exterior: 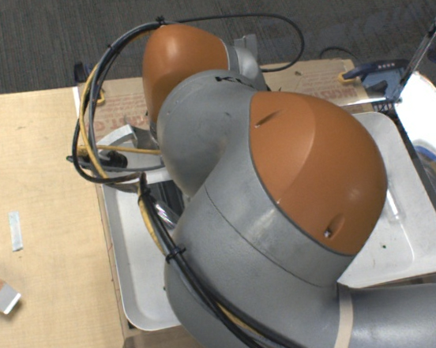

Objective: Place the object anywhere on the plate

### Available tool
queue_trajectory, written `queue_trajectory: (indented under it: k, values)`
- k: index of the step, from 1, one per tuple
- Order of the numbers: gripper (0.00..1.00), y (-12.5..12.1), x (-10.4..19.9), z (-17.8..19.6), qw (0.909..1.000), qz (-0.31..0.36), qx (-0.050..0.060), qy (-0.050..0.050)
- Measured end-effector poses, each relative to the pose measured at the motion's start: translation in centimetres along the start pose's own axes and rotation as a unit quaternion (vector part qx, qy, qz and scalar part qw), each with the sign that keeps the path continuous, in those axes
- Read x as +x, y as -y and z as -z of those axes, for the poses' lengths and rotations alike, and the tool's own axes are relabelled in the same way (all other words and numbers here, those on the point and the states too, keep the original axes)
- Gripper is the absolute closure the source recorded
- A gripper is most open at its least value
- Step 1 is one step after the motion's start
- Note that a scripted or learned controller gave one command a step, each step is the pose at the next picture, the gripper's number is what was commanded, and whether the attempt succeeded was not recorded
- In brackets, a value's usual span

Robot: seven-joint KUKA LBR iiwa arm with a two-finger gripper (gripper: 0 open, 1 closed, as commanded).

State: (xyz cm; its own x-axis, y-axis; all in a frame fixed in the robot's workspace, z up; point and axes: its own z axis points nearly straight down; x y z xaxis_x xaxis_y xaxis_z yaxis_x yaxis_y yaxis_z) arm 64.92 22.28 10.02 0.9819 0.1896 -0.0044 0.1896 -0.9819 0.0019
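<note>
Looming over two bins [139, 299], one arm [285, 200].

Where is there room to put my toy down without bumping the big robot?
The tan wooden tabletop on the left has the most bare room, between the small grey strip and the white bin's rim. The white bin corner at lower right is also bare. The middle is crowded by the grey-and-orange arm and its black cables.
</note>
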Motion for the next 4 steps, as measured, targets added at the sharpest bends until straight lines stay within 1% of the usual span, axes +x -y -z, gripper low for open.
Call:
queue_trajectory:
  k: [1,2,3,4]
  values:
    - [0.00,-4.3,-1.5,12.2,0.9953,0.096,-0.001,0.000]
    - [0.00,-5.8,-1.2,18.5,0.9998,0.019,0.000,-0.001]
    - [0.00,-1.7,0.0,23.7,0.9899,0.142,-0.001,0.000]
    - [0.00,0.6,-0.8,26.0,0.9446,0.328,-0.001,0.001]
